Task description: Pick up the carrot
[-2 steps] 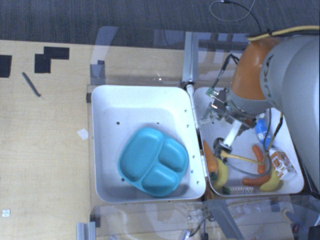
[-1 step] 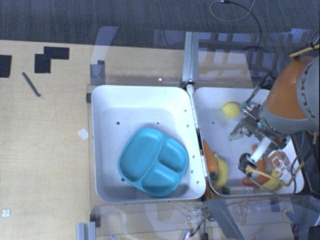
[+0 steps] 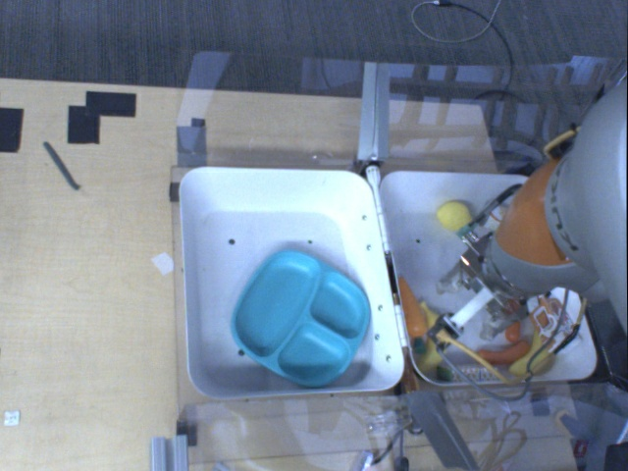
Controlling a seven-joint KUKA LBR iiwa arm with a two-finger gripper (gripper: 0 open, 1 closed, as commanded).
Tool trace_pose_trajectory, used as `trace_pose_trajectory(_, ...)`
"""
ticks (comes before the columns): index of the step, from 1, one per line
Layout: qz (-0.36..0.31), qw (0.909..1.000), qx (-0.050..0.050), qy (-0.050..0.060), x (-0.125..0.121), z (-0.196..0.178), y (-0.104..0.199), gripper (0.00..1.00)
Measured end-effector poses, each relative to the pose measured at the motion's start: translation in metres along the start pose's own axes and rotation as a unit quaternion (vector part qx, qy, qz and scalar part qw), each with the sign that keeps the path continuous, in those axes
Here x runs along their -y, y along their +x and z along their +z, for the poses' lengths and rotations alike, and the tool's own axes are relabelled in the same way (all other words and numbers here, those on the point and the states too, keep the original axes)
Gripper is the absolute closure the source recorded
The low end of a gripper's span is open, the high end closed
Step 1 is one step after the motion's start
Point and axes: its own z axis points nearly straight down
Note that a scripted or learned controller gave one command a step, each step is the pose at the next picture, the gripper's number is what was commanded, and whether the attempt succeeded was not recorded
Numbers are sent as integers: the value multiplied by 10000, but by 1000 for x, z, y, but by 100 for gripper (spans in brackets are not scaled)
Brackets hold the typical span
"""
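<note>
I can't tell how my gripper (image 3: pixel 444 330) stands; I should center squarely on the carrot (image 3: pixel 416 314) at nine o'clock.

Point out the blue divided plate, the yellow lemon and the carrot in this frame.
blue divided plate (image 3: pixel 299 317): camera view, centre ridge between its compartments, left bin.
yellow lemon (image 3: pixel 452 214): camera view, middle of the fruit, right bin.
carrot (image 3: pixel 416 314): camera view, orange body near the right bin's left wall.

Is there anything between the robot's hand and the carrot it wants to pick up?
Nothing visible separates them: the hand is low in the right bin, right beside the carrot near the left wall. Other small items crowd close around.
</note>
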Motion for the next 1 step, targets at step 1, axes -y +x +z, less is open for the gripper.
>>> trace_pose_trajectory(1,-9,10000,-28,-28,-1,-12,3,100)
